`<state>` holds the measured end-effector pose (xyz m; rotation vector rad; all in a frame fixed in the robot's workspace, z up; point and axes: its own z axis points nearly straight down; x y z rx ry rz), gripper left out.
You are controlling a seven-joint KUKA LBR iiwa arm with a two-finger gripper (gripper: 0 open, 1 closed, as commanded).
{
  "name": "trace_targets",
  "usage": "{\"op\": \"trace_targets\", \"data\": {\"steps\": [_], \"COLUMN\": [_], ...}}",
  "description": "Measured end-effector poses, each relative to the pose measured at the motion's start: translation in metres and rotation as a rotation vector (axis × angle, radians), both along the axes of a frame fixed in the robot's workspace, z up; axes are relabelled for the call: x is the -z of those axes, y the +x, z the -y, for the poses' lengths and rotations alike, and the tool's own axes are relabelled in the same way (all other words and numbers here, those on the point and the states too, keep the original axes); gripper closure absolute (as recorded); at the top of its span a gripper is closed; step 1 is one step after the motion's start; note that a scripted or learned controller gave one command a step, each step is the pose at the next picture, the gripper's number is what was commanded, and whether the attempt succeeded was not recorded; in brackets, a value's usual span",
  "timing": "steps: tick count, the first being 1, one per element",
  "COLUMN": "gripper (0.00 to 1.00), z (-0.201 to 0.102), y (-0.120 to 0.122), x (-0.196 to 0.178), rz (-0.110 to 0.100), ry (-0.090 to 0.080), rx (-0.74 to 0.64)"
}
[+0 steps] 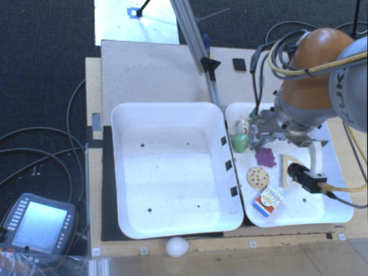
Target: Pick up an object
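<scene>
Desk (149,68) carries two white bins: left bin (172,168) and right bin (322,209). Arm (319,68) reaches into right bin, claw (256,132) low at its upper left, just beside green object (239,142); claw state can't tell. Nearby lie purple piece (265,157), round cookie (257,177), small carton (268,201).

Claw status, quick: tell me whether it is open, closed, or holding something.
Claw: cannot be told; it sits low in the right bin, next to the green object.
</scene>
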<state>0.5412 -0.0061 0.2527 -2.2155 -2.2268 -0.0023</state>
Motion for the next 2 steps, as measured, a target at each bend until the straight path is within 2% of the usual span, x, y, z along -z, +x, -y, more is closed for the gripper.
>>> {"op": "trace_targets", "data": {"steps": [1,2], "gripper": [1.00,1.00], "z": [-0.051,-0.099], "y": [0.002,0.009], "x": [-0.002,0.022], "rz": [0.000,-0.002], "ry": [0.000,-0.001], "rx": [0.000,0.001]}}
